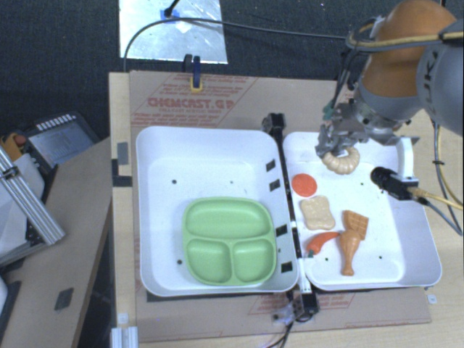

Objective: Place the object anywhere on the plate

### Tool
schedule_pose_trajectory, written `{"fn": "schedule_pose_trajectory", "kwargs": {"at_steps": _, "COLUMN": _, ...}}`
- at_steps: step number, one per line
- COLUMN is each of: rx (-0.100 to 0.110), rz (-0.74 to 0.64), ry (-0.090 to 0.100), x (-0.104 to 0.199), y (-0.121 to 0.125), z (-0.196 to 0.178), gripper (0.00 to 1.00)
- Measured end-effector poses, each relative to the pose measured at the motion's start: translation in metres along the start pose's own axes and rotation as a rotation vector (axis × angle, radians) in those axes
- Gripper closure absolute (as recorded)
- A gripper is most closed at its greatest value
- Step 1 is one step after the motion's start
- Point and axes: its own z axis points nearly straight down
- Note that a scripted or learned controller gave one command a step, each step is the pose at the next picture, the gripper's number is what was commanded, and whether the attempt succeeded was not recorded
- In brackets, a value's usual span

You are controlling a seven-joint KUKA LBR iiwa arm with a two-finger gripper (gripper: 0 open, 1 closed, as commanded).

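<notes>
Over the right bin, toward its twelve o'clock end, the gripper sits just above a tan croissant; its jaw state cannot be told. At nine o'clock, the green plate lies in the left bin.

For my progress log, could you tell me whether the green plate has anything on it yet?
Nothing yet: the green plate shows three bare compartments.

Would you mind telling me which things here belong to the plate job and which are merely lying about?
Job:
green plate
gripper
croissant beneath it

Lying about:
tomato slice
bread slice
chili pepper
drumstick
</notes>
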Motion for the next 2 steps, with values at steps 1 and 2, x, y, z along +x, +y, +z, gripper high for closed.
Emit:
{"fn": "schedule_pose_trajectory", "kwargs": {"at_steps": 1, "rx": 0.001, "rz": 0.001, "ry": 0.0, "x": 0.044, "y": -0.029, "z": 0.011, "gripper": 1.0}}
{"fn": "schedule_pose_trajectory", "kwargs": {"at_steps": 2, "rx": 0.0, "rz": 0.0, "ry": 0.001, "x": 0.097, "y": -0.048, "z": 0.025, "gripper": 1.0}}
